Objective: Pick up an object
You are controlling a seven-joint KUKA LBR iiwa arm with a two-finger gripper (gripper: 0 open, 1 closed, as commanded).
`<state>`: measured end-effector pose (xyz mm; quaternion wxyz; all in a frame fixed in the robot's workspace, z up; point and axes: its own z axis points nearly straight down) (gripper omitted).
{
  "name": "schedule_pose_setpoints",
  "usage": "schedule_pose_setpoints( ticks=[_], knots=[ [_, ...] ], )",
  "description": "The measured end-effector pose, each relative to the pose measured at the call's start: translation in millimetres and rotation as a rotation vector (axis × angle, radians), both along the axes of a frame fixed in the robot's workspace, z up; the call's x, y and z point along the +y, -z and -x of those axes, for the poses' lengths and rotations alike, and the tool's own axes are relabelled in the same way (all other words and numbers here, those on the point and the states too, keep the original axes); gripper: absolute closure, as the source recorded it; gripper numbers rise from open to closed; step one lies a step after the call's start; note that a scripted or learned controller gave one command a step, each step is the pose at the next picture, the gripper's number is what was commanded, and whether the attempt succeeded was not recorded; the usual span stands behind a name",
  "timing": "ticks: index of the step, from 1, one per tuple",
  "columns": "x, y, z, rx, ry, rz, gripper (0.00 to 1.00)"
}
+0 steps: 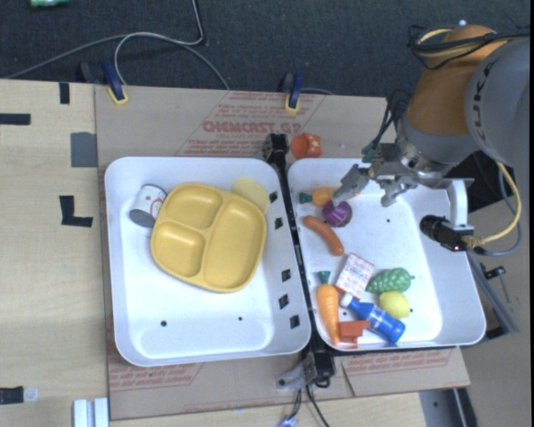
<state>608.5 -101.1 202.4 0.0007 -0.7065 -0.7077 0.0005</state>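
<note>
Near edge of the right bin [445,332]: blue bottle [378,320], lemon [394,305], carrot [327,312], small card [355,275]; further in, sausage [324,234] lies slanted; just past it sits the purple toy [337,212], the closest thing to grab; gripper [372,188] hangs just right of & behind it, fingers spread wide, nothing between them; orange bit [322,197] crowds the toy's left; yellow plate [208,237] sits in the left bin.

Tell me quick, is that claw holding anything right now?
Gripper: open, holding nothing, hanging above the right bin beside the purple toy.
</note>
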Motion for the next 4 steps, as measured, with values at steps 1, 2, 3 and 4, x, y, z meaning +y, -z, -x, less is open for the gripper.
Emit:
schedule_pose_setpoints(
  ticks=[1, 2, 3, 4],
  knots=[
    [6, 116, -12, -0.004, 0.000, 0.000, 0.00],
    [6, 118, -57, 0.013, 0.001, -0.001, 0.00],
    [7, 111, -55, 0.024, -0.001, -0.002, 1.00],
    [7, 111, -55, 0.025, -0.001, -0.002, 0.00]
  ],
)
